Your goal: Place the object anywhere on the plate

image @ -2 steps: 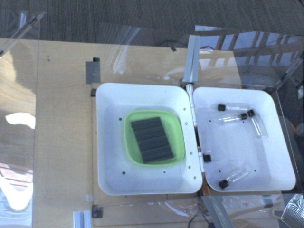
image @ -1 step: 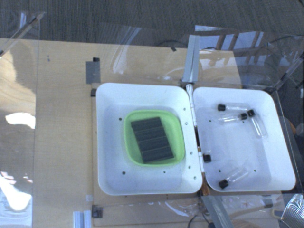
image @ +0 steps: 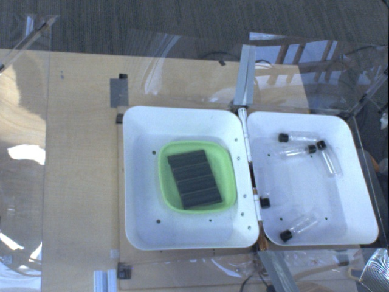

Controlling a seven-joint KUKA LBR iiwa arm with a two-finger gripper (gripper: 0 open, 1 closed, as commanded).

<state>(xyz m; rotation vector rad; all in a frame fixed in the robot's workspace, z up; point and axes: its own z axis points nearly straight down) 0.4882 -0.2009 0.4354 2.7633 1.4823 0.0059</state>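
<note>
Pale wood makes up the bench, with bright glare patches lying across its left part and a small dark grey bracket fixed just beyond the far left corner of the bins. 2 shallow white bins sit side by side, their inner edges touching. At the centre of the left bin rests a lime-green plate, square with rounded corners. The dark grey ribbed block lies flat on this plate, wholly inside its rim and turned a little askew to the plate's sides. A grey metal bar runs away from the seam between the bins toward the far edge of the bench. The right bin holds 4 clear tubes with black caps: 1 near the far left corner, 2 more just beside it with their caps close together, and a 4th well apart from these, near the front edge. Whether the gripper is wide or closed, and whether it has hold of anything, cannot be told.
</note>
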